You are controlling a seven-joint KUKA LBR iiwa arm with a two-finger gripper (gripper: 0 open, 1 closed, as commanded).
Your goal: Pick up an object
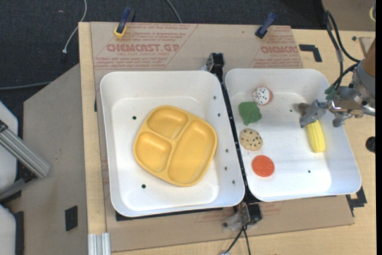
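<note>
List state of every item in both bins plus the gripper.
yellow plate: upright, in left bin, compartments bare
corn cob: lying flat, right bin, just below gripper
green piece: resting, untouched
chip cookie: flat
orange disc: flat
white sprinkled piece: resting
gripper: low over the corn's top end, grip unclear

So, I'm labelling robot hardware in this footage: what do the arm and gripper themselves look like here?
The gripper is grey metal with slim fingers, on a bulkier silver-grey wrist section. Dark cables loop down along the arm from the upper right. At this size I can read no markings on it.
</note>
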